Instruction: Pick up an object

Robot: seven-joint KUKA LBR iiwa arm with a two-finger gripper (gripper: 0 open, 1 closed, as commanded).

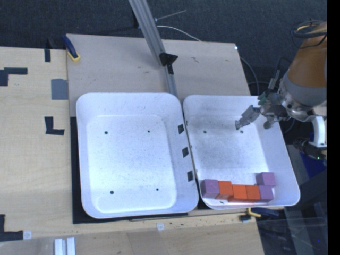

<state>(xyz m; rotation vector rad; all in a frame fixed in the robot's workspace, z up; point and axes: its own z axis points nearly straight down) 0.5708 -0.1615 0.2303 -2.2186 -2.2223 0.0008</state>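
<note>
Blocks, 3 purple [211,187] and 2 orange [225,189], matte cubes, line the right bin [223,142]; gripper [255,118] spread, holding nothing.

Matt speckled white plastic bins [133,102], pale wood bench [32,158], ribbed metal rail [144,16], matt foam-like blocks [239,191].

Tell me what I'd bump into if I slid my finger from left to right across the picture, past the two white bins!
Left white bin → right white bin → row of purple and orange blocks along its near edge → gripper over the bin's far right side → grey and orange arm.
</note>
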